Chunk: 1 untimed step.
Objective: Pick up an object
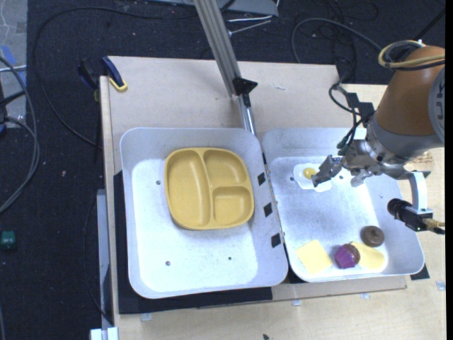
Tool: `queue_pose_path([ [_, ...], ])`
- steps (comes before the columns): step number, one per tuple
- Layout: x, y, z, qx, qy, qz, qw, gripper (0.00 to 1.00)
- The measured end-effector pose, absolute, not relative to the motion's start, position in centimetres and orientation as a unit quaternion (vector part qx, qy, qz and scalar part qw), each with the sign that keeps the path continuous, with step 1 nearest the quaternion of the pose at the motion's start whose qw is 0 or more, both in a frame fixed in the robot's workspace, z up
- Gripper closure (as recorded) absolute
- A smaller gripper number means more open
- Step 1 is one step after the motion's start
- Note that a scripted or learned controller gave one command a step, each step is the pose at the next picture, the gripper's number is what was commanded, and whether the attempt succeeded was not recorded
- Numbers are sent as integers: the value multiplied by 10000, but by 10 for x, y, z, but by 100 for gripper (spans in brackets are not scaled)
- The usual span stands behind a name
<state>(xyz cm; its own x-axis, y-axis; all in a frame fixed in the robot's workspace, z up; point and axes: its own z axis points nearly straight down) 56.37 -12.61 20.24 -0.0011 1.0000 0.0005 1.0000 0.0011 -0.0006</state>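
Here, gripper (327, 173) low over fried egg (308, 176) (right bin (396, 211)), yellow tray (209, 188) left.

Right bin (396, 211): middle floor lay bare, open to approach. Obstacles: fried-egg toy (309, 175) at far-left corner with gripper (338, 173) just beside; yellow slice (314, 255), purple piece (346, 256), brown piece (372, 236) clustered along near wall.

You see a yellow three-compartment plastic tray (209, 188), smooth with a dull sheen, lying in the left matt white plastic bin (141, 261), whose floor looks faintly speckled. The pale wooden tabletop (177, 91) looks matt, and the slanted grey metal pole (216, 34) looks brushed.
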Motion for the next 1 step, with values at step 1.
queue_pose_path([
  [1,564,-127,138,-7076,-7066,19,24,0],
])
